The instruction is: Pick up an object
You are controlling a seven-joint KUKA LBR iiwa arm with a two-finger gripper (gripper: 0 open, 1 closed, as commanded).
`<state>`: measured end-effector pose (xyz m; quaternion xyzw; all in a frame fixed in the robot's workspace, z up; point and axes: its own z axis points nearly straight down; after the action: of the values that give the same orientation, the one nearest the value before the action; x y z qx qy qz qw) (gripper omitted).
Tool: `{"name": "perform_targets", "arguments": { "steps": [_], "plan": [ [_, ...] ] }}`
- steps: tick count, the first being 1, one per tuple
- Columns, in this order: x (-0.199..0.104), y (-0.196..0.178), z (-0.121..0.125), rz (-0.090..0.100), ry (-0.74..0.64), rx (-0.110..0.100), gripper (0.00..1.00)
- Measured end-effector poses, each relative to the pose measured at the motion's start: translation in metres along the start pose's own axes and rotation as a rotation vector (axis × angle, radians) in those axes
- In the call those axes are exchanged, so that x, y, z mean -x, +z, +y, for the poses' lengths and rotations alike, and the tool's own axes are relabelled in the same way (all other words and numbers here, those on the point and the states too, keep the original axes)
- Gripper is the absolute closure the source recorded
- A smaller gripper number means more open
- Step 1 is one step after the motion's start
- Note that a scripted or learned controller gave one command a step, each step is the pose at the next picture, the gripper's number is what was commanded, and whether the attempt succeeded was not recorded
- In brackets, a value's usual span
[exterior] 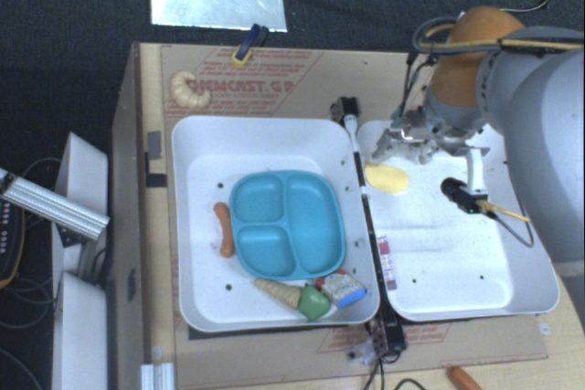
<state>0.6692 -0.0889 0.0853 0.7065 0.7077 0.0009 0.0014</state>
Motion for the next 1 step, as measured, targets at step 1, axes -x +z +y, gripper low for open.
{"name": "perform_targets", "arguments": {
  "steps": [1],
  "plan": [
    [-0.0057,0.0004,-0.0001,0.0,-0.002,0.0,0.0]
  ]
}}
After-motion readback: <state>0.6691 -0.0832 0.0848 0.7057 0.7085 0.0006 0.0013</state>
